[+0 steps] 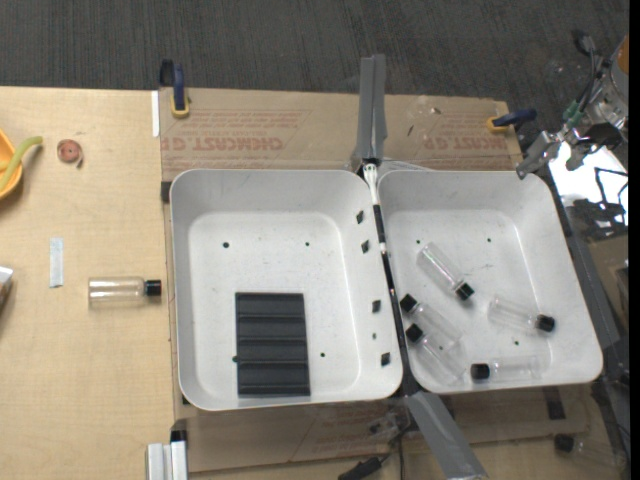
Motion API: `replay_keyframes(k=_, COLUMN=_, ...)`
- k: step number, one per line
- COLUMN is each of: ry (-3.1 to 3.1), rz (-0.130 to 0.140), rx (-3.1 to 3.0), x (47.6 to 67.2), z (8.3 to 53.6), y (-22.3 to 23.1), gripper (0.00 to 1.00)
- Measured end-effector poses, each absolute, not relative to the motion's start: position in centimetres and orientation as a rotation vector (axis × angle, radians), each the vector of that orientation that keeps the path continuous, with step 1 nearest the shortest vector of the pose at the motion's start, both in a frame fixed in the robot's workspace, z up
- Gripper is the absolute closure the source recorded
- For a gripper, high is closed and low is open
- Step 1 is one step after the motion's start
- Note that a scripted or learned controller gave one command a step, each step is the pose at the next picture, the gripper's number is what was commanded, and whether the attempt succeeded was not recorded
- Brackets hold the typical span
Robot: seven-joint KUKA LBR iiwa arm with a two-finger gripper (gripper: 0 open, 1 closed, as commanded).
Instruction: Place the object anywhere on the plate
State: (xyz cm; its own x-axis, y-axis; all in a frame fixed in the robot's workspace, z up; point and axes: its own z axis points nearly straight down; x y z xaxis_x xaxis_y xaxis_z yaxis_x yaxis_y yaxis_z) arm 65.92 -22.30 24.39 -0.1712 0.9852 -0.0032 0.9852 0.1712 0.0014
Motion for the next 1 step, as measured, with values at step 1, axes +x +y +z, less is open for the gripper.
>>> replay_keyframes(k=1, ry=2.38, rz=-0.003, rx=2.049, x=61.27, z=36.63, y=-22.23, gripper=0.0)
